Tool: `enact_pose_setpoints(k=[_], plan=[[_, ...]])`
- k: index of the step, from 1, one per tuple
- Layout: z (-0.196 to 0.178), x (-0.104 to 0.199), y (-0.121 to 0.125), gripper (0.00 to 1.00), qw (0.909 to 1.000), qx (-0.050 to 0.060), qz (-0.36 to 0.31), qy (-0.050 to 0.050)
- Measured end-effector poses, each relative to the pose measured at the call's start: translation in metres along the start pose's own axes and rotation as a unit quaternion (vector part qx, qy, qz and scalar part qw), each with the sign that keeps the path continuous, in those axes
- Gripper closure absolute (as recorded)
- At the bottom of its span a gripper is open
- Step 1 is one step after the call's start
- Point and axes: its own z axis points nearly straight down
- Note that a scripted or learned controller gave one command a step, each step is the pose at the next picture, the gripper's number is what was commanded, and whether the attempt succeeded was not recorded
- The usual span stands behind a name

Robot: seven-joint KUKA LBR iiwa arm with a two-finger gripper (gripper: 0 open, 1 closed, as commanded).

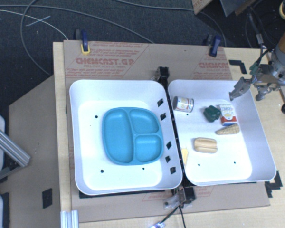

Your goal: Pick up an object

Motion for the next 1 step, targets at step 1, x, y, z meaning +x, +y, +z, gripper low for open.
enact_pose_setpoints(k=[1], plan=[[-0.008,0.0007,0.0025,0.0,1.0,-0.007,-0.002,-0.002]])
